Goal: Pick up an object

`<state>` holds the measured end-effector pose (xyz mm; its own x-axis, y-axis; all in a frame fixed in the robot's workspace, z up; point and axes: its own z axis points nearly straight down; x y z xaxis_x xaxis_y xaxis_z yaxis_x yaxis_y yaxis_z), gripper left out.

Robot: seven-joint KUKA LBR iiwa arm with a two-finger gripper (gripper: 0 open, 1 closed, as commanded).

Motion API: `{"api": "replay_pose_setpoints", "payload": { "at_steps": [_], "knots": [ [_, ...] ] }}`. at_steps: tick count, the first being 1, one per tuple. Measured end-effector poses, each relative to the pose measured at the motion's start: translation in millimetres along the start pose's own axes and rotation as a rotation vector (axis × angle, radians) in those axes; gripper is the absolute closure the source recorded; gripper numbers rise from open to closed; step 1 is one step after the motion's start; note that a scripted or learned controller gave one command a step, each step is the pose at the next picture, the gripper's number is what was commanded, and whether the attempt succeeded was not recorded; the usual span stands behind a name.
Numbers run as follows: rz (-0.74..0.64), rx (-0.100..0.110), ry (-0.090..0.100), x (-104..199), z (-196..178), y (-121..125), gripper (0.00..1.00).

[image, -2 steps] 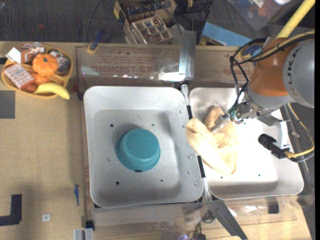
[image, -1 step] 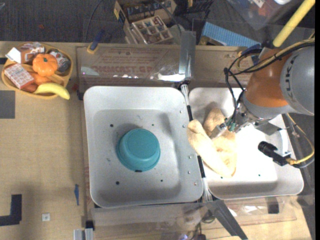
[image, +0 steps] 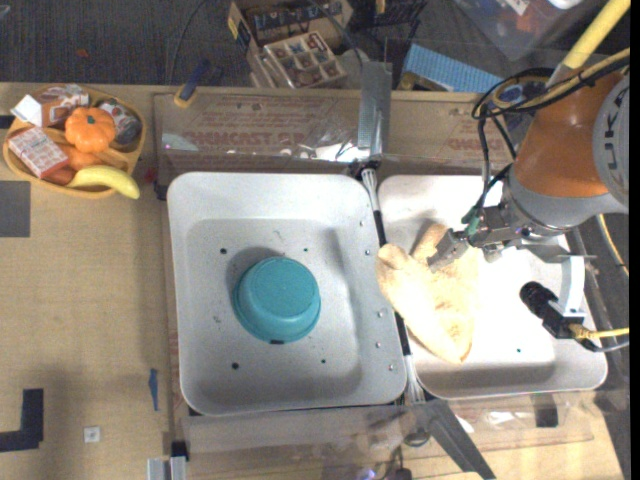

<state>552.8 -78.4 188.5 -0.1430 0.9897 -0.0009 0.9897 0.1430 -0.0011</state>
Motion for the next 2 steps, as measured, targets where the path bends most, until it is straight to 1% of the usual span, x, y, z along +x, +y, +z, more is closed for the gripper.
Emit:
{"api": "replay_pose_setpoints", "payload": {
  "at_steps": [1, 2],
  "knots": [
    [-0.088, 0.0, 0.0, -45, 84, 36, 0.0],
    [-0.285, -0.01, -0.004, -36, 98, 38, 0.0]
  ]
}}
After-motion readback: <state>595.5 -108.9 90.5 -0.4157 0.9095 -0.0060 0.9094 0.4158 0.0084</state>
